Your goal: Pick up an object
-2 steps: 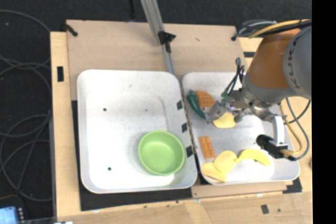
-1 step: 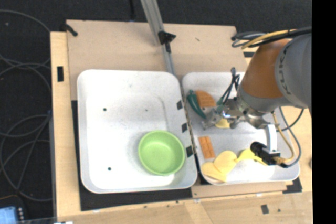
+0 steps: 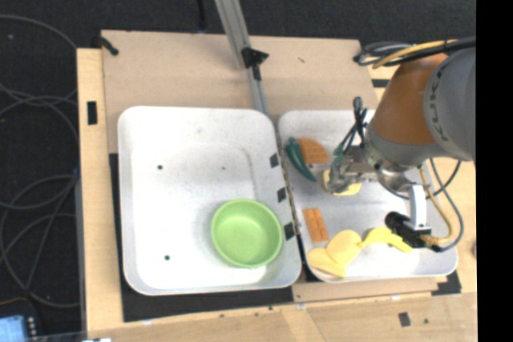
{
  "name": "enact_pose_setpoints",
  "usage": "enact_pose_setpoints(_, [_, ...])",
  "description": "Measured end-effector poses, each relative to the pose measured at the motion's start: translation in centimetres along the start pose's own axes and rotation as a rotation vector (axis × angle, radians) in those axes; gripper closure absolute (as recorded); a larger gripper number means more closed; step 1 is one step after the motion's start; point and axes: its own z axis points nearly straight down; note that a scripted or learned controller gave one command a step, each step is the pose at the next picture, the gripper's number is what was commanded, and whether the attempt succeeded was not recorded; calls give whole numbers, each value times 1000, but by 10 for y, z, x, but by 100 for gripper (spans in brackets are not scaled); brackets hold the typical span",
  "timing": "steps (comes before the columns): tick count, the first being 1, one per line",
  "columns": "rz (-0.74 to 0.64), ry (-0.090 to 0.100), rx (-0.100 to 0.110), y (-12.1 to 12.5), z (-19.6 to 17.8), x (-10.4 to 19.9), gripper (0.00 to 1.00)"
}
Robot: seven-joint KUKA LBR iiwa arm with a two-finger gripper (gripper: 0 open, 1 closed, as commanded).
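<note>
Small pale-yellow rounded object [image 3: 346,187] seen in right white bin [image 3: 361,268], directly beneath gripper [image 3: 343,176]; grip state cannot be told. Judged light, smooth, possibly slippery; best pinched across narrow middle

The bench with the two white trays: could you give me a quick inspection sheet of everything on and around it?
Surface: wooden bench bearing a left bin and a right bin, side by side.
Job's things: green bowl in the left bin; in the right bin, orange block, pale yellow pieces, a green-and-orange item.
Clutter: nothing seen.
Hand: hand low over the right bin, above something yellowish; grip unclear.
Cables: loops on the dark floor; cables behind the arm.
Surroundings: slanted metal pole.
</note>
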Motion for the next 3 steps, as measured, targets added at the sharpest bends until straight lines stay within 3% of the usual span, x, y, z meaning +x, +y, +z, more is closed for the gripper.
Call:
enact_pose_setpoints(1, [-4,-2,-4,1,-63,-7,100])
enact_pose_setpoints(2, [-7,0,1,2,-74,-8,100])
enact_pose_setpoints(3, [-14,1,3,7,-68,45,100])
